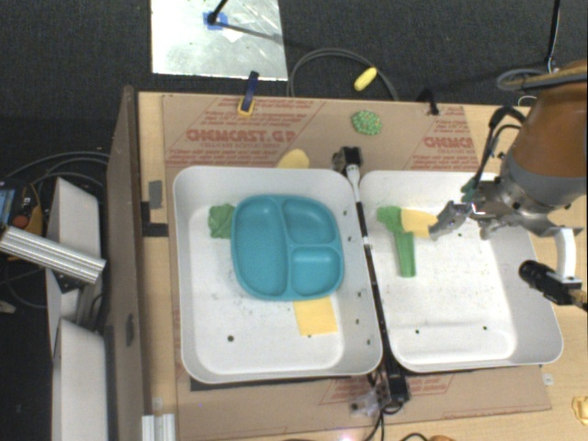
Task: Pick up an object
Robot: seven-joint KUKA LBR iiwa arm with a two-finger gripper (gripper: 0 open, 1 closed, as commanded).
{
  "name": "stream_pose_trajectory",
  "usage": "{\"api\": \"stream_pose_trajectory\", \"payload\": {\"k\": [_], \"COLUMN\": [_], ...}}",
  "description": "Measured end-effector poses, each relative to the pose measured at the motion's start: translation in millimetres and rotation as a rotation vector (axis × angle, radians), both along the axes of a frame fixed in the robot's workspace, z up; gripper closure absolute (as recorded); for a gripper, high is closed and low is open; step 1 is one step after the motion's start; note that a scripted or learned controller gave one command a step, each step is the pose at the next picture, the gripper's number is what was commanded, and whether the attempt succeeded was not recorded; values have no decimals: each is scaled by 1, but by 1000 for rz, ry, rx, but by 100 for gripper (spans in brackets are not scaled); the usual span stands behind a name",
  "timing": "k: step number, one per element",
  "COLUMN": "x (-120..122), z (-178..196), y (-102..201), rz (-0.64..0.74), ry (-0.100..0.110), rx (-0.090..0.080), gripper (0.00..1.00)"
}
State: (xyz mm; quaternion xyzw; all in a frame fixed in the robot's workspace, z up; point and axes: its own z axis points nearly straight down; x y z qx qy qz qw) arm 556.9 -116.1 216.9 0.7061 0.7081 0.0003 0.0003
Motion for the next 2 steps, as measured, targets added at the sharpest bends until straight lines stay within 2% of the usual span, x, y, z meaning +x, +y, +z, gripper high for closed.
{"api": "stream_pose_trajectory", "payload": {"k": [1, 2], "x": [27, 35], "z": [-73, -136], "y": [21, 29], "rz": [4, 3], "ry": [1, 2], "rx": [1, 1], "gripper": [0, 0]}}
